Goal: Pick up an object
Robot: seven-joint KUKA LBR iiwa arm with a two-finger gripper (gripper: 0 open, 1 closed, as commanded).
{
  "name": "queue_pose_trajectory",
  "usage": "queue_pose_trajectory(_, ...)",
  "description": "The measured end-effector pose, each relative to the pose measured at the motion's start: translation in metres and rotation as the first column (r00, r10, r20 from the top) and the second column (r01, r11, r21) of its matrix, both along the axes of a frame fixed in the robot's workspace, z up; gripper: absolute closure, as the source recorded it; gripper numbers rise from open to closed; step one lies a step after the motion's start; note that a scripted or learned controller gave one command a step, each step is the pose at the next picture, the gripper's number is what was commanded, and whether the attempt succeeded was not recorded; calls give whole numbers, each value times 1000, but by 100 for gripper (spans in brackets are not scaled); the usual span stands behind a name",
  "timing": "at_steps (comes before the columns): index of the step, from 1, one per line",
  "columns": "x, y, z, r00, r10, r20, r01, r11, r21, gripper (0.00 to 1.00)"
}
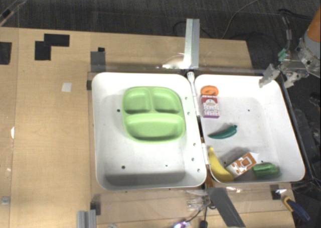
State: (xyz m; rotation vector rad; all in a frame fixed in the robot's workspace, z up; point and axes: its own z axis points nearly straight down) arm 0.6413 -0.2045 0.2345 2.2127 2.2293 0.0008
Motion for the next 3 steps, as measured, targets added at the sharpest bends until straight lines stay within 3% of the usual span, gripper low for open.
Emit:
queue_pose_trajectory(1,30,29,15,998,62,2,-62,998,-2,0)
queue_pose_trajectory(2,0,79,-70,998,63,-2,-63,998,1,0)
queue_pose_trajectory(3,2,64,-145,971,238,2,-238,971,0,0)
